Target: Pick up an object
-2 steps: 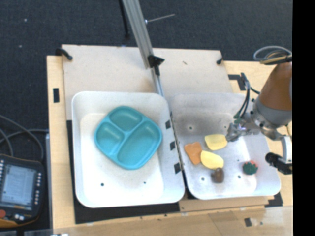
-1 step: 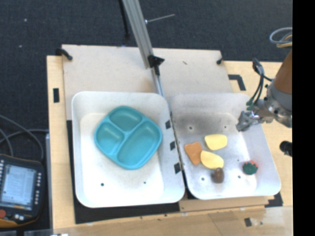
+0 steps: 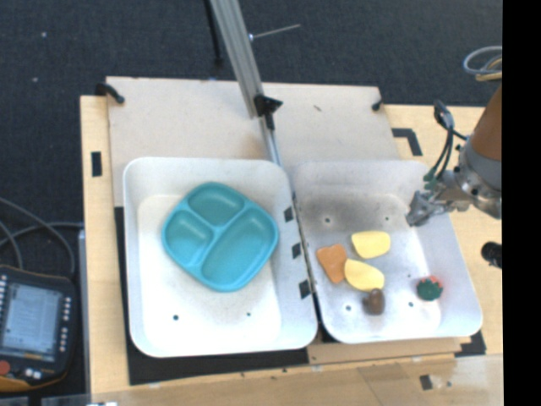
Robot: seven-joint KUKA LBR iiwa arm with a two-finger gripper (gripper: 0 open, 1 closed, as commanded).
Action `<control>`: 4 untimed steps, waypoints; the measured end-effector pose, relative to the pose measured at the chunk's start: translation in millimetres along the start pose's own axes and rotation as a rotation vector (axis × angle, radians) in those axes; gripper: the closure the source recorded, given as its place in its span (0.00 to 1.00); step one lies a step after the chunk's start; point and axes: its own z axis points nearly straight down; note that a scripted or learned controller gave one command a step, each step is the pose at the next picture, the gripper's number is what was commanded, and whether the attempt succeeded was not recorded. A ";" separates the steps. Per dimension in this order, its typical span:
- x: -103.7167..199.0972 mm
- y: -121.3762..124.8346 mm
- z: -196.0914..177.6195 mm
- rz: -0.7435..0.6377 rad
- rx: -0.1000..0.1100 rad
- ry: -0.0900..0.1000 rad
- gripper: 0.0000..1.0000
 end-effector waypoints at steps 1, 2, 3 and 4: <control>51.6 6.2 -13.5 -0.003 -0.003 0.002 1.00; 103.4 8.7 -25.7 -0.004 -0.002 0.002 1.00; 162.7 2.3 -30.1 -0.004 0.001 0.004 1.00; 214.5 13.6 -29.3 -0.004 0.001 0.003 1.00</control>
